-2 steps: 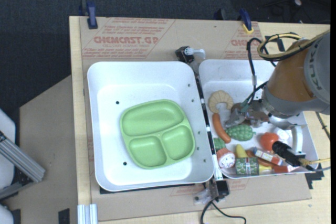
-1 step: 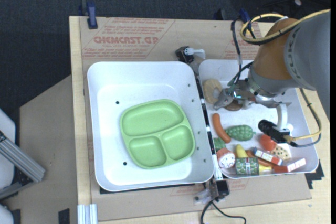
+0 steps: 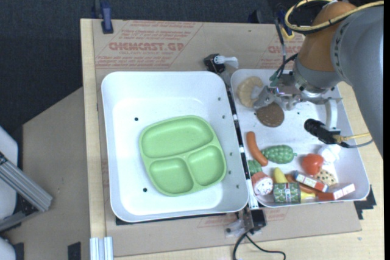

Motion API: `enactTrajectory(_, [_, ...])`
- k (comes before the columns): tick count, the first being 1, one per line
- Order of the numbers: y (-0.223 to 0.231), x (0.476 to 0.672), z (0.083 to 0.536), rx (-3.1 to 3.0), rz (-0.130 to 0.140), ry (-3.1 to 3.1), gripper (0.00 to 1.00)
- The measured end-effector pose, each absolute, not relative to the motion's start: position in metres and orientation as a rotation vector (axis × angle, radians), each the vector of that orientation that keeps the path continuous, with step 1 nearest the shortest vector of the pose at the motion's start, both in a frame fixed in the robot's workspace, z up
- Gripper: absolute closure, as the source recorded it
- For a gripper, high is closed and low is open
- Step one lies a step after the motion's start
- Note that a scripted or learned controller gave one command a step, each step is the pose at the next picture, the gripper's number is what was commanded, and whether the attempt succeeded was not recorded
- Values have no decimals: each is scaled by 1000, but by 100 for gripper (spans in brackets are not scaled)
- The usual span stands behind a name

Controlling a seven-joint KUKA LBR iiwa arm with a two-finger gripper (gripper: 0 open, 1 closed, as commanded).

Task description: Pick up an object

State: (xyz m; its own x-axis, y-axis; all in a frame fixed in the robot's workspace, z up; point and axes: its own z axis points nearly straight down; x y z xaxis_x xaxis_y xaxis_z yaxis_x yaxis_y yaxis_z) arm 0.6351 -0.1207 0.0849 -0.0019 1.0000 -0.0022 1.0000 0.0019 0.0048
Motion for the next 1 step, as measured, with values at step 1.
enactTrajectory(1, [-98, 564, 84, 2229, -5, 2225, 0])
